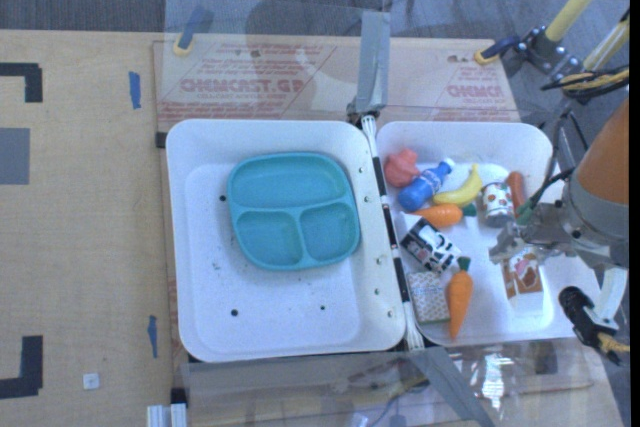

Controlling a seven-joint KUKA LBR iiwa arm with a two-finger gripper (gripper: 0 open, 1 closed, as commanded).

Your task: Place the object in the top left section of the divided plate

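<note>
A teal divided plate (pixel 293 210) lies in the left white bin (pixel 200 315). It has one wide section at the back and two smaller ones at the front, and nothing lies on it. My gripper (pixel 513 243) hangs low over the right part of the right bin (pixel 535 320). It is just above a brown snack packet (pixel 525 277) and beside a small can (pixel 495 203). I see nothing clearly held in it.
The right bin holds several toys: a red fruit (pixel 400 167), a blue bottle (pixel 424 186), a banana (pixel 461 187), a small carrot (pixel 441 213), a black-and-white carton (pixel 432 248), a checkered packet (pixel 429 296) and a larger carrot (pixel 459 301). A ridge (pixel 385 225) divides the bins.
</note>
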